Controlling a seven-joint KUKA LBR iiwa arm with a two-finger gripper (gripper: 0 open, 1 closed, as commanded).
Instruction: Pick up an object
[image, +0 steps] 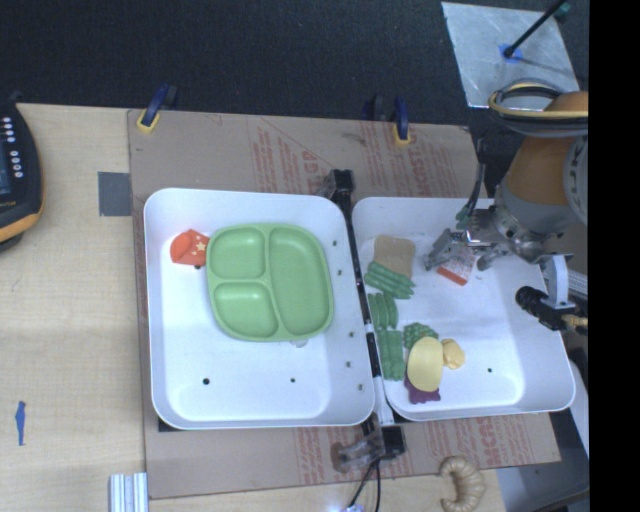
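My gripper (462, 258) hangs low over the upper middle of the right bin (520, 385), its fingers spread open. A small orange-red piece (454, 276) lies on the bin floor just under and in front of the fingertips; nothing is held between them. Left of it sit a tan block (396, 254) and green bean pieces (388, 281). Toward the bin's front lie a yellow pear-shaped toy (424, 362) on something purple, a small yellow piece (453, 353) and a leafy green item (419, 332).
The left bin (180, 390) holds a green divided plate (270, 281) and a red toy with a yellow star (188, 247). The arm's orange band (540, 165) rises at the right. A tan curled object (462, 484) lies outside the bins at the front.
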